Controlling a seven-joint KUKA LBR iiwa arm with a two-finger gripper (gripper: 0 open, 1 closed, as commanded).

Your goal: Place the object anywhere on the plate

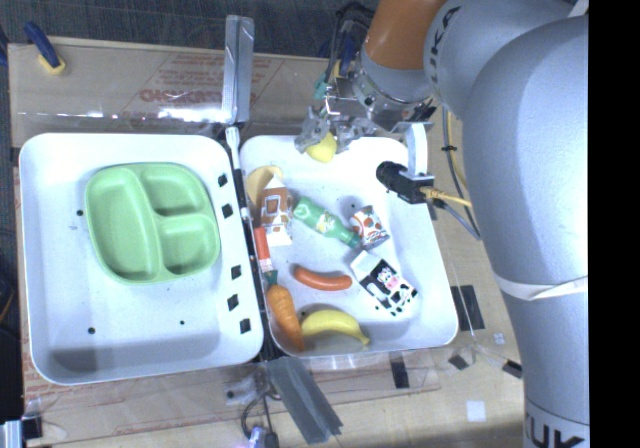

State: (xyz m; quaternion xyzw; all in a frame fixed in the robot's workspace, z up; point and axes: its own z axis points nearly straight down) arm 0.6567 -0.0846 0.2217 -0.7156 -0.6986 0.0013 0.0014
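- The divided plate (152, 221) was pale green.
- Both bins were white: the left bin (50, 266) and the right bin (425, 266).
- The arm (530, 136) was grey with an orange band (410, 6).
- A small yellow object (322, 148) sat under the tool (330, 131).
- The bottle (322, 219) was green with a white label.
- The sausage (321, 279) was red-orange.
- The carrot (284, 314) was orange.
- The banana (333, 326) was yellow.
- One carton (387, 286) bore black-and-white cow patches.
- The surface (150, 81) was tan with faint red print.
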